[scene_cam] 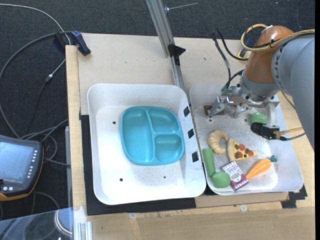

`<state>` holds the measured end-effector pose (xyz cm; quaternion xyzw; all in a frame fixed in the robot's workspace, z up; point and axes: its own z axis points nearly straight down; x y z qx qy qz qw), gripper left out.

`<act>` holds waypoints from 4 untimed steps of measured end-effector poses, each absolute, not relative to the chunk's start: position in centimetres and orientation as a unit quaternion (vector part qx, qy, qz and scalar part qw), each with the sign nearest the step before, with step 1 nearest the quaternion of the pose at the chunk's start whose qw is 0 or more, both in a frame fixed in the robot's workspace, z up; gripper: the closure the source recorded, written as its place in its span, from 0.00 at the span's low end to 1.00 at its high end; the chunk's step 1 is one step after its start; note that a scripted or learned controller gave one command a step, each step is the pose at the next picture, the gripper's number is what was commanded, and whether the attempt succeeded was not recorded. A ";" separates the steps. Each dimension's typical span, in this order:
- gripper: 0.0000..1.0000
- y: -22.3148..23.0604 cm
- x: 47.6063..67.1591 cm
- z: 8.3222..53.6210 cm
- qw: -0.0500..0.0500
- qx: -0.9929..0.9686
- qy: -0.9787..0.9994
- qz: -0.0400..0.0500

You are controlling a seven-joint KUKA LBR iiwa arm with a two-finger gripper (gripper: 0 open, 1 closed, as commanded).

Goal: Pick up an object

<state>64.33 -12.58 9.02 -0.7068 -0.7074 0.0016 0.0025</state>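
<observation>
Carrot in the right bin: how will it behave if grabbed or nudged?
The carrot looks like a smooth plastic toy, so probably light and stiff. Its tapered, rounded body may roll or pivot when nudged. It lies close to the pizza slice, so a push could shift both.

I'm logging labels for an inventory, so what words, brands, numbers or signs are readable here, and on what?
Small purple and white packet in the right bin: has print, too small and blurred to read.
Handheld screen at the left edge: display too blurred to read.
No other text is visible.
</observation>
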 end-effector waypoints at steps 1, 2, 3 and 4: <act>1.00 -12.5 64.5 10.5 0.000 -0.707 -0.708 -0.001; 1.00 -11.9 63.8 15.8 -0.002 -0.707 -0.708 -0.002; 1.00 -12.4 64.5 22.1 -0.004 -0.707 -0.707 -0.003; 1.00 -12.3 64.7 25.1 -0.002 -0.707 -0.708 -0.002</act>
